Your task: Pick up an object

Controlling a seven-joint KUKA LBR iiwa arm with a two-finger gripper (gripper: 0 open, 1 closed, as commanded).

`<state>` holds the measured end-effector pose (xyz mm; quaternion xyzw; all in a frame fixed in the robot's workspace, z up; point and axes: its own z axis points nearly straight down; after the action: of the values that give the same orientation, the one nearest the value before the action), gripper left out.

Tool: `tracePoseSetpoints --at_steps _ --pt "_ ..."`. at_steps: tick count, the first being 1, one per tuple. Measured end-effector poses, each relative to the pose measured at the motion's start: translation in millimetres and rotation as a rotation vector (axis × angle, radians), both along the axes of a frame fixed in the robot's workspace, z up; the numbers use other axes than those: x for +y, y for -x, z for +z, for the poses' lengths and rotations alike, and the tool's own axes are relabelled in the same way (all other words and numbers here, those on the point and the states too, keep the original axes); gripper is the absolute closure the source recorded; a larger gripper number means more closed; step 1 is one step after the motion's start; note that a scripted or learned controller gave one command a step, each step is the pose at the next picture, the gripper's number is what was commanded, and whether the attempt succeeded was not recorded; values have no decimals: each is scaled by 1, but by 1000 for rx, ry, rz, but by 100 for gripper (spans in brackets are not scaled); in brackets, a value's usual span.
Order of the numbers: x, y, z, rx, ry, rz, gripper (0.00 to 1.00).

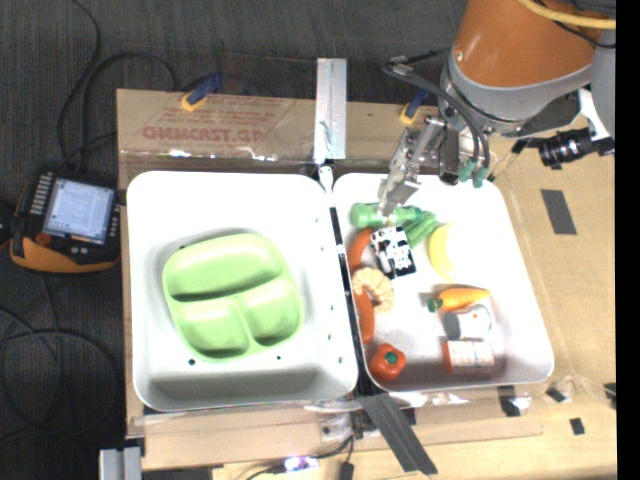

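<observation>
A pile of small toy foods, with a green plastic vegetable [392,215] uppermost, sits at the right white bin's [520,268] far-left corner. The slim metal two-finger gripper [392,203] hangs right at that green piece, in the approach step; whether it grips, I cannot tell. Next, I judge, it needs a firm hold and a straight lift.

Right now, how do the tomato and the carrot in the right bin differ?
The tomato is round and red; the carrot is long and orange. The tomato sits at the near left corner of the right bin, while the carrot lies further right, above a small box. The tomato's green stalk is on top; the carrot's green end points left. Both look like toy food.
</observation>
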<state>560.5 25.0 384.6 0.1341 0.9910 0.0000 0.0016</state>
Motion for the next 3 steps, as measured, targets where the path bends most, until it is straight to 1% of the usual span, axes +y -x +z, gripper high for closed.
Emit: tracePoseSetpoints --at_steps 1,2,3 --pt "-64 43 -29 2 1 25 100" --pt "37 38 -111 5 -1 92 100" --pt "36 38 -111 5 -1 92 0"
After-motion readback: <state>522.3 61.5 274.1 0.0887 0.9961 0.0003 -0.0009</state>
